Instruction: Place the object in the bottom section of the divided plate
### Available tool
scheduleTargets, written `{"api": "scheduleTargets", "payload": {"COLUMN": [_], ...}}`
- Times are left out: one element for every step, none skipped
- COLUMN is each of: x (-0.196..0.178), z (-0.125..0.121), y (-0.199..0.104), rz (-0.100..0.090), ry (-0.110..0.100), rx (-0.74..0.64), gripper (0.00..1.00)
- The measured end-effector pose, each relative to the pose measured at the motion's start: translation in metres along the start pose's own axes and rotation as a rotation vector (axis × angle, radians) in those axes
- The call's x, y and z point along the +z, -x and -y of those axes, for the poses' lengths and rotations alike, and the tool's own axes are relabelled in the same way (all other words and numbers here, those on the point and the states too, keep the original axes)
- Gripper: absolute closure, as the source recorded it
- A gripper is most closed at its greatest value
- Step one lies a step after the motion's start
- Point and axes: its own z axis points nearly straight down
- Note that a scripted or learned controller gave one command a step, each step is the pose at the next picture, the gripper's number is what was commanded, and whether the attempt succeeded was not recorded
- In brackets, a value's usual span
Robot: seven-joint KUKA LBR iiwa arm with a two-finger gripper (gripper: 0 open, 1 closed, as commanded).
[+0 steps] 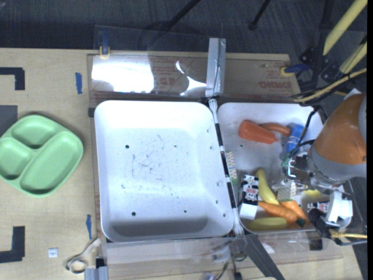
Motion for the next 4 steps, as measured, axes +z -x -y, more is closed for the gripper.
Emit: {"api": "scheduleTargets", "payload": {"x": [0.02, 0.027, 0.01, 0.028], "z": [-0.004, -0.018, -0.025, -0.005], "y": [-0.011, -0.018, 0.051, 0.014], "rz": [0.004, -0.001, 0.002, 0.001], "ry": [0.033, 0.009, -0.018, 0.006], "rx": [0.133, 0.893, 1.058, 1.067], "gripper": [1.0, 1.0, 1.0, 1.0]}}
